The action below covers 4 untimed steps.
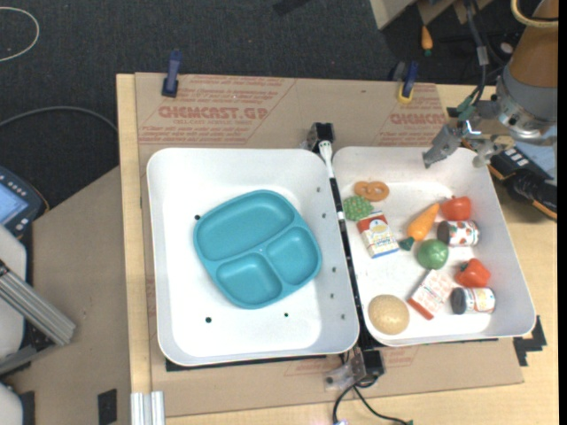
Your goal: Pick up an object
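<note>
1. The pincer [459, 145] hangs over the far rim of the right bin [509, 237], near its right corner. Its two fingers stand apart and nothing lies between them.
2. Nearest below it on the bin floor is a red tomato-like piece [456, 207], with an orange carrot [423, 222] just to its left and a small printed can [459, 233] touching it on the near side.
3. Off to the pincer's left, a pretzel [372, 189] lies apart from the rest, above a green leafy piece [357, 208] and a small carton [379, 235].
4. Further toward the camera sit a green ball [432, 254], a red pepper [473, 273], a flat packet [431, 294], a second can on its side [469, 300] and a round bun [388, 313].
5. Farthest, across the divider, the left bin [177, 202] bears a teal divided plate [257, 248].
6. Risk, as I judge it: the pieces to the right crowd each other, so a descent there could nudge a neighbour or close on two at once. A round piece may roll out of the fingers. Starting this close to the rim, a finger could catch the bin wall.
</note>
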Each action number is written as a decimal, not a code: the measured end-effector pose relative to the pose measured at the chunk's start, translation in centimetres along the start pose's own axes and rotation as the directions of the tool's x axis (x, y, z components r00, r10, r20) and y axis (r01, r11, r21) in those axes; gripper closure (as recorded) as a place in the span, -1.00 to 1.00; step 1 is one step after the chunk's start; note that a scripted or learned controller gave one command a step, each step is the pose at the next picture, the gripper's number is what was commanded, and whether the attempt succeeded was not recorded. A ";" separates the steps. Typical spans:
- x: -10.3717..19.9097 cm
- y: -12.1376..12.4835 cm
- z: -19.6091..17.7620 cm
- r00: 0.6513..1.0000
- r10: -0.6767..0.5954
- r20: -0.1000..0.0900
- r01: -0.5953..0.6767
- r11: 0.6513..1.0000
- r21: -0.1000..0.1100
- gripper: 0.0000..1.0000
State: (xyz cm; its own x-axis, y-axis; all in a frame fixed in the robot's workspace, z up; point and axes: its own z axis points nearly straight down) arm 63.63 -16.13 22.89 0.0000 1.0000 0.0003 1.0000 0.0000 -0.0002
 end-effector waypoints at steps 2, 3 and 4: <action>-5.9 -1.9 10.1 1.000 -0.001 0.005 0.001 1.000 -0.008 1.00; -6.3 -7.0 9.7 1.000 0.003 -0.001 -0.003 1.000 0.004 1.00; -0.9 -7.3 5.6 1.000 -0.005 0.000 0.005 1.000 -0.003 1.00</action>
State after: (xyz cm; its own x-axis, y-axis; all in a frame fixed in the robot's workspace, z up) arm 56.31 -17.05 17.29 -0.0050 1.0000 0.0007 1.0000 0.0050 0.0025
